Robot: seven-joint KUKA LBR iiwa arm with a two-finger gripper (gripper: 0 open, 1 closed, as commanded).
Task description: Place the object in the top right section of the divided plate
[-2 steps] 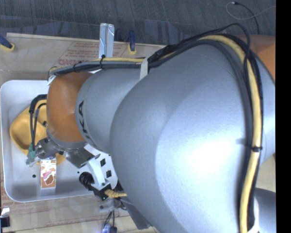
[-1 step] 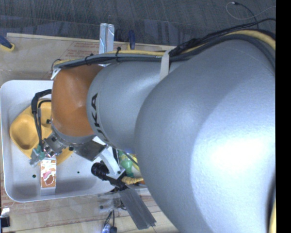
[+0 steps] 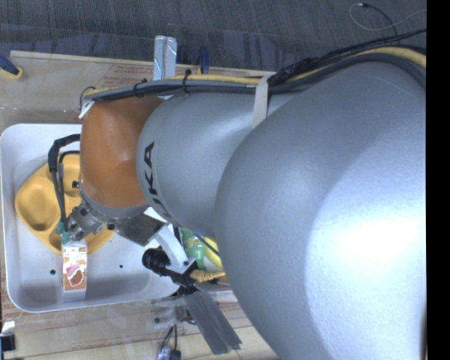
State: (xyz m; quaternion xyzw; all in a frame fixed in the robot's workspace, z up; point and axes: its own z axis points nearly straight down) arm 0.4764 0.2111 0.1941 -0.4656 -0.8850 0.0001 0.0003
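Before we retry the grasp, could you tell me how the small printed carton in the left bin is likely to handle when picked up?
The small carton looks boxy and flat-sided, so it probably won't roll. It seems light for its size, so a nudge may slide it across the smooth white bin.

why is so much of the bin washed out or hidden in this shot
Camera view: the grey arm looms close to the lens, soft-edged with broad glare on its shell, covering most of the bench; the white bin shows beside it, its yellow divided plate partly shadowed under the orange band.
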